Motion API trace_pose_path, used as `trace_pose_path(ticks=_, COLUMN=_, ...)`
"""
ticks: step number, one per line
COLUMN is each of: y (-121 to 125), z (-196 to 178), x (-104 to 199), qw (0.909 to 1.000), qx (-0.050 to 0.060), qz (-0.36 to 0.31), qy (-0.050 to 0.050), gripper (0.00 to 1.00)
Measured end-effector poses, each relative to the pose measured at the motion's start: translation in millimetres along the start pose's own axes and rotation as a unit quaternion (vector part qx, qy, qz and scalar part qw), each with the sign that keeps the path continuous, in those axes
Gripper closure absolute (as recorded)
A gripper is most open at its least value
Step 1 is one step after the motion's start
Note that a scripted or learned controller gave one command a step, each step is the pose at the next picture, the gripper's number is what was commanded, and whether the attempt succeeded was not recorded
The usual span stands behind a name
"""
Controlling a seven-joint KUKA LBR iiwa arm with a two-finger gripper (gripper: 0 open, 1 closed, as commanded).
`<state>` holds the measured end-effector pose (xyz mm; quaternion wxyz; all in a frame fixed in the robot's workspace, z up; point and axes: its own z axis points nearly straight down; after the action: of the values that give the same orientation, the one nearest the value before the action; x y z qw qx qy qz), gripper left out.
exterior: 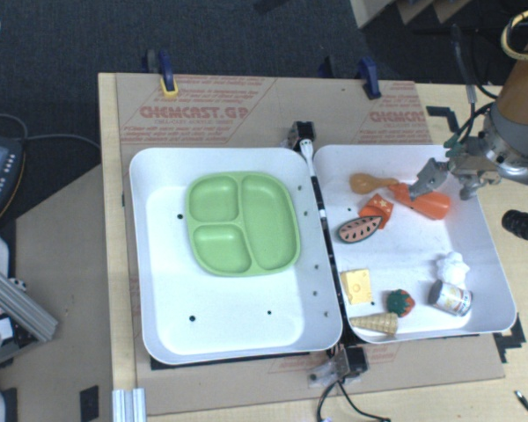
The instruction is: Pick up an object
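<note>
Reaching in from the right edge of the frame, the arm holds its gripper over the upper right part of the right bin. Fingers appear spread apart, one grey finger angled down-left and the other near the wrist side; nothing is seen between them, so the tool reads as released and grasping nothing.

Directly beneath and just beside the fingertips lies an orange carrot-shaped toy, with a tan spoon-like piece to its left. A small red-orange block sits just below that, touching or nearly touching a watermelon slice toy.

Lower in the same bin: a yellow cheese square near the left wall, a strawberry beside it, an ice cream cone at the bottom edge, and a small can with a white crumpled piece toward the lower right.

Left bin carries a green divided plate, three compartments, sitting in its upper middle.

Both bins rest on a brown board, clamped at the top by two blue clips.
</note>
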<state>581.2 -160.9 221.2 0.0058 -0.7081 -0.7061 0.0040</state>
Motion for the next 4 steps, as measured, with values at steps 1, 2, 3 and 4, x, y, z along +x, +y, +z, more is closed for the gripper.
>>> trace_pose_path(ticks=1, y=3, z=-8, x=0, qw=1.0, qx=-0.007, qz=-0.001, qy=-0.001, gripper=0.0)
trace_pose_path(ticks=2, y=-1, z=55, x=-3, qw=1.0, qx=-0.003, qz=-0.001, qy=0.0, gripper=0.0)
trace_pose_path(ticks=3, y=3, z=98, x=-5, qw=1.0, qx=-0.004, qz=-0.001, qy=0.0, gripper=0.0)
trace_pose_path(ticks=4, y=2, z=139, x=-4, qw=1.0, qx=-0.004, qz=-0.002, qy=0.0, gripper=0.0)
